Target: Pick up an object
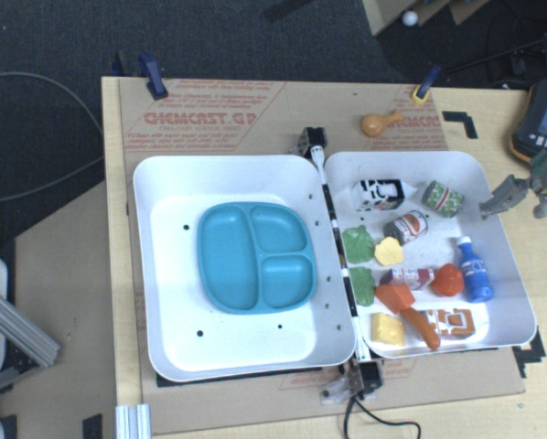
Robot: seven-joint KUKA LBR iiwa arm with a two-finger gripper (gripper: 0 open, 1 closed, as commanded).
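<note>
Claw (pixel 509 193) parked at right bin (pixel 507 245) rim, finger state indiscernible, clear of blue bottle (pixel 475 270) and other toys pending descent for pick.

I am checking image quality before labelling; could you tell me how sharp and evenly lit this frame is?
Camera view: lighting is soft and even, with faint shadows inside the left bin; small items in the right bin look slightly blurred, labels unreadable; the gripper at the right edge is soft and grey.

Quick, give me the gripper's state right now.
Gripper: at the right bin's far right rim, nothing seen in it; open or shut cannot be told.
</note>
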